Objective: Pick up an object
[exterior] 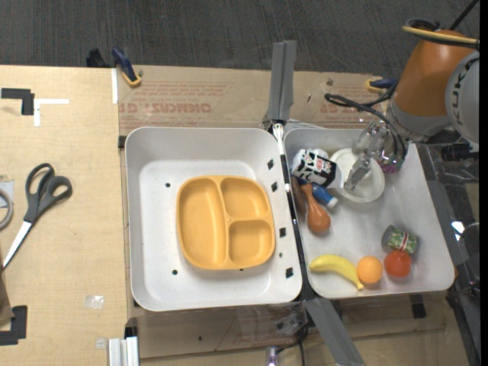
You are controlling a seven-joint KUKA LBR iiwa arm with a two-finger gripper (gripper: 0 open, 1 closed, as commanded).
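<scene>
My gripper [364, 166] hangs over the right bin [427, 204], just above a small white round dish [364, 189] near the bin's back. It looks open, and I see nothing between its fingers. Left of the dish lies a black-and-white toy [314, 166]. Below the toy are a brown drumstick-shaped piece [314, 210] and a small blue piece [324, 197]. Along the bin's front lie a banana [335, 268], an orange ball [369, 270], a red tomato-like ball [397, 264] and a green-and-red item [399, 239].
The left bin [145, 204] holds a yellow divided plate [226, 222]. Scissors [36, 197] lie on the wooden bench at far left. A grey divider bar [282, 82] runs between the bins at the back. The arm's orange band [431, 67] rises at the upper right.
</scene>
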